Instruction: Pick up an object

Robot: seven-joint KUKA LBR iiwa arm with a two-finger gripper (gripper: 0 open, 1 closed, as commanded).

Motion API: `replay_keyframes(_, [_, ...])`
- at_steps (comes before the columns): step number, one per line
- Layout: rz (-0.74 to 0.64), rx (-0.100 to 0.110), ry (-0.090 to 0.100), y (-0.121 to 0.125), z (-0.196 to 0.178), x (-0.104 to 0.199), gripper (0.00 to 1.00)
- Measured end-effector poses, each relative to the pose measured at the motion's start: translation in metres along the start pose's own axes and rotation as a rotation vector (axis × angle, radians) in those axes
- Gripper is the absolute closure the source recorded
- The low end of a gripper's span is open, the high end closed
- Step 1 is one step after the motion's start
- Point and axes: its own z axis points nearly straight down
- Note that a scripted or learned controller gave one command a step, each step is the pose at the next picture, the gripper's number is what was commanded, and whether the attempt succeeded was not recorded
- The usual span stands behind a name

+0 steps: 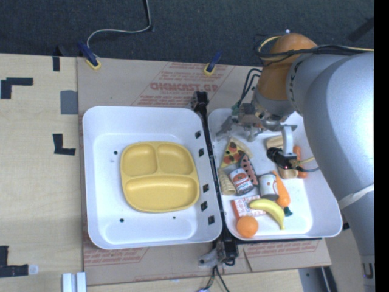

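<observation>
My gripper (248, 121) hung over the back of the right bin (322, 219), near its rear left corner, just above a wedge-shaped pizza slice (233, 152); whether it was parted or closed I could not tell, and I saw nothing held in it; the clutter lay below and toward the front: a small can (242, 179), a banana (268, 210), an orange (247, 226) and a carrot (282, 192); the left bin (97, 181) held a yellow divided tray (160, 176), well apart from me.
</observation>
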Motion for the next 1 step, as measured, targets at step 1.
replay_keyframes(1, [0.0, 0.0, 0.0, 0.0, 0.0, 0.0003, 0.0])
